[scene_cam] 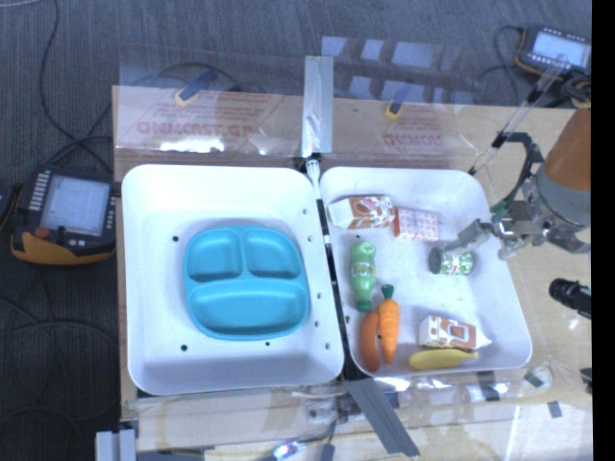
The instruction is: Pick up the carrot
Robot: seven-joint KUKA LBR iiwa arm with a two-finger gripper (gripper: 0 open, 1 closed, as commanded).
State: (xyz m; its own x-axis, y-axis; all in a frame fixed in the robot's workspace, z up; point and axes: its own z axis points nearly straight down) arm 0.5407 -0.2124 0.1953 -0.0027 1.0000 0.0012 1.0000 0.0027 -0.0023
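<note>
An orange carrot (387, 327) with a green top is seen in the right bin (500, 286) on the tan worktop (562, 373); grey carpet lies beyond

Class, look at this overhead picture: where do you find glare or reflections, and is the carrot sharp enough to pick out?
In the camera view, glare streaks the clear plastic sheet behind the bins and brightens the front rim of the right bin; light is otherwise even, shadows soft; the whole picture is slightly soft, yet the carrot reads clearly; the gripper is blurrier.
</note>
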